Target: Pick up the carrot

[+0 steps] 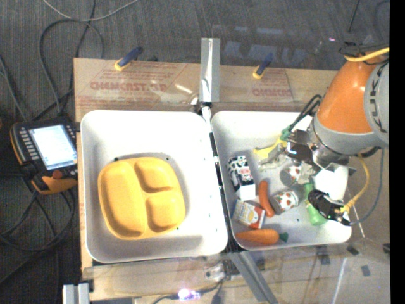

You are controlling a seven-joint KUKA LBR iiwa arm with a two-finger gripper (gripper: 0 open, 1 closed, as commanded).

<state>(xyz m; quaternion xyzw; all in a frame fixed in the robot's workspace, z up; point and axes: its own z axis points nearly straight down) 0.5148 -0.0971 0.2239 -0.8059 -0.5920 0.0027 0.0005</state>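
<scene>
Our pincer (304, 160) hangs over the back of the right bin (221, 170), and we cannot tell how it is set, because the grey and orange arm (351, 106) and its cables cover it from above. Taking the carrot (258, 236) as our landmark, the pincer sits well behind it and toward the arm's side, not over it.

The carrot lies flat on the floor of the right bin, close against the front wall, its green top pointing toward the arm's side. Just behind it lies a small carton (249, 214), and a red sausage (266, 198) lies slantwise behind that. A black and white cow toy (240, 170) stands further back, and a green thing (316, 213) lies to the arm's side of the carrot. Away on the other side, the left bin (88, 170) holds a yellow tray (144, 196).

We judge the main risks as these: the front wall may block one side of the pincer as it comes down; the carton, so near, may be caught instead or along with the carrot; and the carrot, round and smooth, may roll or slip out of a grip placed off its middle. The arm's dangling cable (357, 182) could also drag the nearby toys.
</scene>
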